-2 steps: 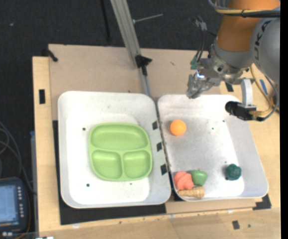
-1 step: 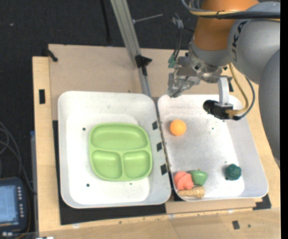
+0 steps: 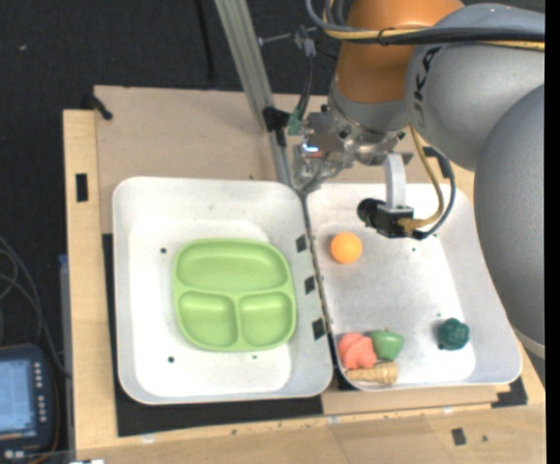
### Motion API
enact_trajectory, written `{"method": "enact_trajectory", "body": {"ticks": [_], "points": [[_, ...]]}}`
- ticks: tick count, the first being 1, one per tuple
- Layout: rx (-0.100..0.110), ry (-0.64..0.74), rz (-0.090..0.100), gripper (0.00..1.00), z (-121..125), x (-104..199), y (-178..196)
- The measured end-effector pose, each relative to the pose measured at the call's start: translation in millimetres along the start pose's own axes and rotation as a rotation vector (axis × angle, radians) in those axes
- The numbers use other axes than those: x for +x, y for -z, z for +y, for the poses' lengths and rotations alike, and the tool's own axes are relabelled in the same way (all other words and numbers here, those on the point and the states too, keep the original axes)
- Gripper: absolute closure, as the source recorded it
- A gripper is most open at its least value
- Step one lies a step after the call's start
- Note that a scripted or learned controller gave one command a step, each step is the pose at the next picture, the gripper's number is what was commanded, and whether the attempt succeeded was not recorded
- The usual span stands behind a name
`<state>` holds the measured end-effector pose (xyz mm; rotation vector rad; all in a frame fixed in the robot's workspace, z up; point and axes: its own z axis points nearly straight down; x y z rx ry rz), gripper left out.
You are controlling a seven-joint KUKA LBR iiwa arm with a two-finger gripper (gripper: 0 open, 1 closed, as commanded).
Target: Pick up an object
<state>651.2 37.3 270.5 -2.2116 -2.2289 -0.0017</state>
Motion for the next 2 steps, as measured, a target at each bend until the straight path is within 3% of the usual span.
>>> {"method": "enact_trajectory", "body": {"ticks": [1, 2], "points": [[0.002, -0.001, -0.001, 1.0, -3.6, 50.6, -23.4], [0.0, -0.006, -0.002, 0.0, -2.9, 47.3, -21.9]]}}
